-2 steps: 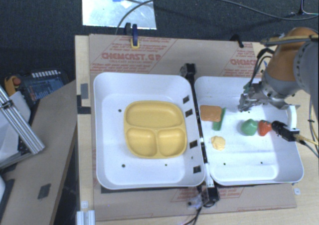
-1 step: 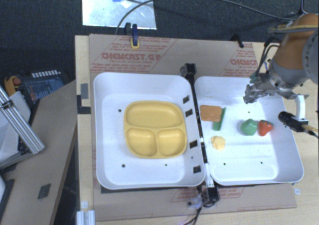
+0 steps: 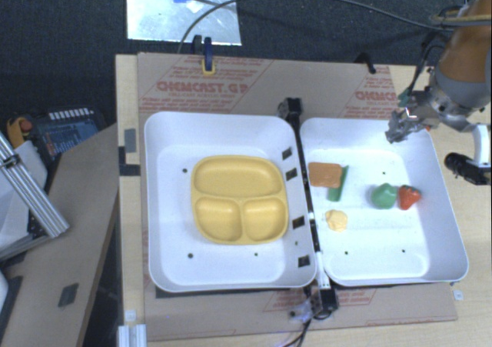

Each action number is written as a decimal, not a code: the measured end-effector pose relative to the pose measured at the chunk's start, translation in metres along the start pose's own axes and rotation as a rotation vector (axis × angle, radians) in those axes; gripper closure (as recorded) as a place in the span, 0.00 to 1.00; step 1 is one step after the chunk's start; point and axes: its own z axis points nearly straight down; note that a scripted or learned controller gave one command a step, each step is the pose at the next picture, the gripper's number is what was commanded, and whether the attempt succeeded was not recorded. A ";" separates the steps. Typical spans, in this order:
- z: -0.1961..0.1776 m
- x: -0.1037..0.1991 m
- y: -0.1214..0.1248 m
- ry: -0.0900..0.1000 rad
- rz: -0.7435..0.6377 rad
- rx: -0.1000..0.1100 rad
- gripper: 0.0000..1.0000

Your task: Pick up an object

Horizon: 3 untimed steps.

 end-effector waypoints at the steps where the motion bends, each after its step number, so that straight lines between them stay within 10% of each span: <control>1: -0.066 0.000 0.003 -0.001 0.000 0.000 1.00; 3: -0.069 0.050 0.013 0.003 -0.002 0.006 1.00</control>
